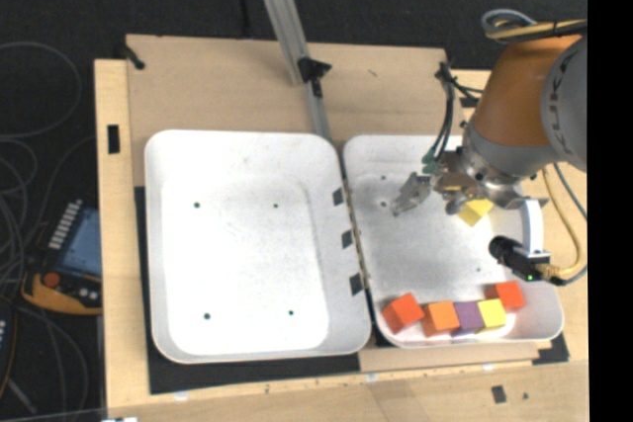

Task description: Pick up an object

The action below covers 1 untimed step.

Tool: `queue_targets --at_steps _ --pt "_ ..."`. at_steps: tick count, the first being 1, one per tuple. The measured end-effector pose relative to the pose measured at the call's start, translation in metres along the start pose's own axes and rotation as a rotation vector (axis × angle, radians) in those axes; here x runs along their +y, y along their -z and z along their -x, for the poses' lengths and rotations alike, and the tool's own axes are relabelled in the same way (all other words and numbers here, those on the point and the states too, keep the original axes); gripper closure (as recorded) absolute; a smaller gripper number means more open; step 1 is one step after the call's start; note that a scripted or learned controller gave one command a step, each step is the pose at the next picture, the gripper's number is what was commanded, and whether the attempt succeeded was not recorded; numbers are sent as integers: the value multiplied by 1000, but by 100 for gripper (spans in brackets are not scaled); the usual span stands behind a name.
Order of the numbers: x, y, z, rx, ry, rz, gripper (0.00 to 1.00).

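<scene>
One yellow block point(476, 211), touching tool point(435, 194)

Arm point(524, 104) enters from the right, orange band above the grey wrist, wrist pointed down and leftward. Gripper point(435, 198) sits at the wrist's lower left end. One grey finger point(407, 196) projects left and downward from it. A yellow block point(476, 211) shows just right of the gripper, under the wrist; whether it sits between the fingers cannot be determined. Cables loop right of the wrist.
</scene>
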State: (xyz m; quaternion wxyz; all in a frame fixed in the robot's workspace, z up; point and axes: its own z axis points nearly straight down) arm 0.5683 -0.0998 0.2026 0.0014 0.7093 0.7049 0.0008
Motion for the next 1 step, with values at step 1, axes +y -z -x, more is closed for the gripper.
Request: queue_targets --at_steps 1 --pt "14 100 56 -5 4 7 0"
